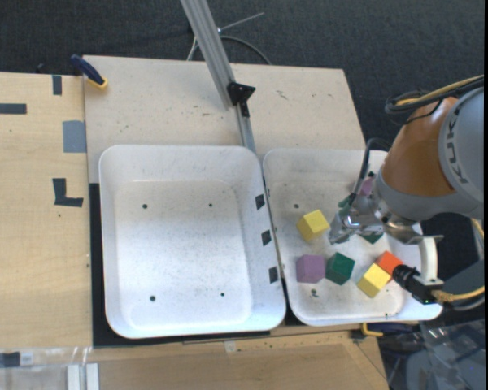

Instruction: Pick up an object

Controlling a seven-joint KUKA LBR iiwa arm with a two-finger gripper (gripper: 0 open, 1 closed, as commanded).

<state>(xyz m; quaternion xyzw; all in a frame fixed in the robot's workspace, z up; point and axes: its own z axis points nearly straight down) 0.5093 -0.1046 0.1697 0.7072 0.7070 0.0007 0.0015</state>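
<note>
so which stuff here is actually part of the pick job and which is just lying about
Part of the job:
- hand, low in the right bin
- yellow cube
- purple cube
- green cube
- second yellow cube
- orange cube

Just lying about:
- left bin
- metal rail
- blue and yellow tool

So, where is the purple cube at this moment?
The purple cube lies in the right bin, near its front left part, directly left of the green cube and below the yellow cube.

Grey arm [439, 169] angled down, end effector [347, 226] lowered.
</note>
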